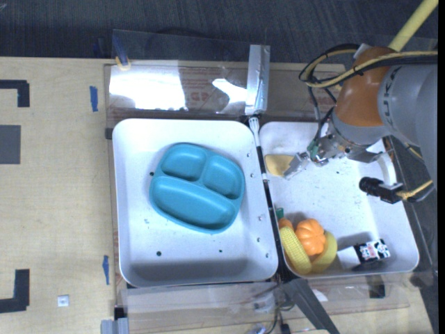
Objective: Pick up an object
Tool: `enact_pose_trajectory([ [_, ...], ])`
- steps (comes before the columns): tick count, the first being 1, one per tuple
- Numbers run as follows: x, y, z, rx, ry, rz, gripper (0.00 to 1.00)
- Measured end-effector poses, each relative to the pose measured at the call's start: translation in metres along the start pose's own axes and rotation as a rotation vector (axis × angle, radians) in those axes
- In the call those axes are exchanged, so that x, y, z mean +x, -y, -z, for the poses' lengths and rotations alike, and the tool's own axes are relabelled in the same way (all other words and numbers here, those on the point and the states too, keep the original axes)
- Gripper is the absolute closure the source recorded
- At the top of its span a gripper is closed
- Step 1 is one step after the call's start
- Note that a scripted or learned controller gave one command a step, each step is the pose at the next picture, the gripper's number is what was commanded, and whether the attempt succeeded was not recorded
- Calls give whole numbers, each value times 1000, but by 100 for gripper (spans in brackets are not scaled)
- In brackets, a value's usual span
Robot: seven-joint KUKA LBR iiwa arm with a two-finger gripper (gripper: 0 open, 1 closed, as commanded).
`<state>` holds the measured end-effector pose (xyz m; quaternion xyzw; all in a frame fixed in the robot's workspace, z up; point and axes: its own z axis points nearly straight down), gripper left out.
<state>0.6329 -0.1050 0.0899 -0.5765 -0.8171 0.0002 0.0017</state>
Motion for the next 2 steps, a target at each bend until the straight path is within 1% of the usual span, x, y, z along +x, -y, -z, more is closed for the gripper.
enact_pose_trajectory([
  [1,-13,-33,-1,-5,3,-73,0],
  [2,35,-51,100,-13,5,-95,0],
])
